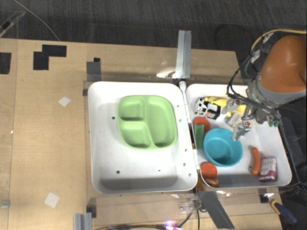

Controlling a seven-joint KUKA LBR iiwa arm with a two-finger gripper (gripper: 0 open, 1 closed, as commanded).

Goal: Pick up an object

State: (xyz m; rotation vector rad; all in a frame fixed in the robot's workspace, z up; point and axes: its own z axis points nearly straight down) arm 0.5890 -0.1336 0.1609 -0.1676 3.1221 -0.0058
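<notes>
The right bin [284,150] holds several objects. A blue bowl [221,148] sits at its middle. At the back lie a black-and-white toy with yellow parts [207,108] and a yellow piece [236,112]. A red sausage [255,160] and a purple packet [268,169] lie at the front right. An orange-red item [209,170] rests at the front left. My gripper [239,127] hangs over the bowl's back right rim, just in front of the yellow piece. Nothing is visibly held.
The left bin [103,176] carries a green divided tray [146,121]. A red block [201,122] and a green piece [198,133] stand against the right bin's left wall. The arm's orange band [284,63] and cables loom over the right bin's back right corner.
</notes>
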